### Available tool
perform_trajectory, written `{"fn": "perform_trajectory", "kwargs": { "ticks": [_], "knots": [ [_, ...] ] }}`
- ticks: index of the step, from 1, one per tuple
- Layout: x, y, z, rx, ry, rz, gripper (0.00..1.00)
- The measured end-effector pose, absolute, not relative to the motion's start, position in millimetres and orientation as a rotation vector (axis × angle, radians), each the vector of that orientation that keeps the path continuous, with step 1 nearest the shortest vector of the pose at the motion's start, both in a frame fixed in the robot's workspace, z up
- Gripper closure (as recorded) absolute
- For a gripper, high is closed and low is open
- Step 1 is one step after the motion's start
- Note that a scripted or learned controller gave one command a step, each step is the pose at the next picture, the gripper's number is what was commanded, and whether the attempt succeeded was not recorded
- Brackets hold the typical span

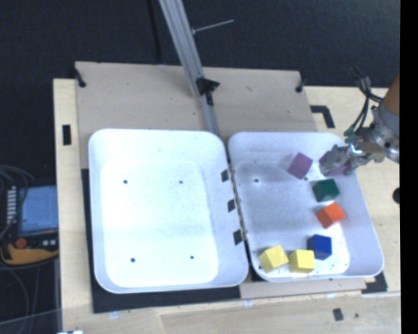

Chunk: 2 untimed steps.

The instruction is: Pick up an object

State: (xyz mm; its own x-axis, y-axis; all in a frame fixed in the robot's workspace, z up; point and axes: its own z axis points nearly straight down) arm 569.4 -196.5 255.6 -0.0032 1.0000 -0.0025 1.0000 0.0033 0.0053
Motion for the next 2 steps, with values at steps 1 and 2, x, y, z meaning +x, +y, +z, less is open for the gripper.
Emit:
{"fn": "perform_trajectory", "kwargs": {
  "ticks": [1, 2],
  "knots": [
    [576.2, -143, 264, 2.211, 2.229, 0.004, 1.00],
    [583.3, -93, 249, 2.215, 2.230, 0.000, 1.00]
  ]
}}
